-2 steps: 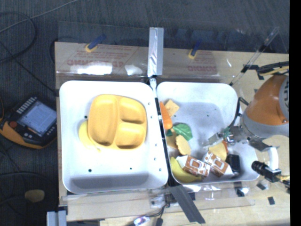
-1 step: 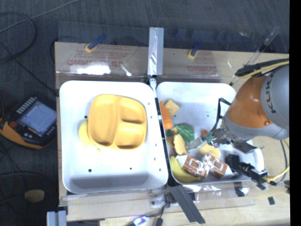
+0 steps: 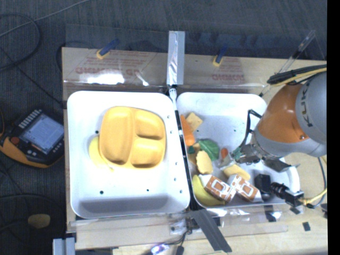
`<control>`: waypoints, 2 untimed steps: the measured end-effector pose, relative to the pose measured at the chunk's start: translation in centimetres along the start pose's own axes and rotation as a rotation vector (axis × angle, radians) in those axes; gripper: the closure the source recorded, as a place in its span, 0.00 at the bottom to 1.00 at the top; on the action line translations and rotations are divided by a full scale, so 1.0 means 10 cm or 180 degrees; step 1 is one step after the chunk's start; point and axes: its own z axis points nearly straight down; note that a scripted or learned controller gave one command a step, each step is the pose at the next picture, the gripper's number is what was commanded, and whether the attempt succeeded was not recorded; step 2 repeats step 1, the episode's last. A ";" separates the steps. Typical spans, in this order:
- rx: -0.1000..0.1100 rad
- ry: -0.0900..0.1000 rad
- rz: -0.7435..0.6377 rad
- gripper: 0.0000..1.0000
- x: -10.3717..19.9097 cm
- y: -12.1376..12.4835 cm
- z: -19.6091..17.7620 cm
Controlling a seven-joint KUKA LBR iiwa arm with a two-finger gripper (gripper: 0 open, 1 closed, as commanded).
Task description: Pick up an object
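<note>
Yellow plastic first, far left: a sectioned yellow tray [image 3: 131, 137] lies in the left bin [image 3: 79, 195], well apart from the action and no part of this reach. Crossing the divider into the right bin [image 3: 223, 102], the clutter starts along its left wall: an orange piece [image 3: 187, 133] hard against the divider, a green leafy toy [image 3: 209, 147] just beside it, pale yellow chunks [image 3: 204, 162] below. Lower down, a banana [image 3: 201, 193] curves along the front corner with two orange-and-white patterned blocks [image 3: 232, 187] lying against it.

Now the arm [image 3: 289, 124], grey with its orange band, comes in from the right and sits low over the pile's right edge. The gripper [image 3: 244, 154] hangs beside a small yellow piece [image 3: 237, 170], near the green toy; I see nothing between the fingers, and how wide they stand I cannot tell, since the wrist hides them.

My read: this is the descent, grasp not yet made. Next it needs a clean drop onto one item, and the crowding is the hazard: neighbours touching could be nudged or block a finger.
</note>
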 end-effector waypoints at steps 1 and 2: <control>0.0027 -0.0006 -0.0224 1.00 0.41 0.22 -1.40; 0.0027 -0.0006 -0.0224 1.00 0.41 0.22 -1.40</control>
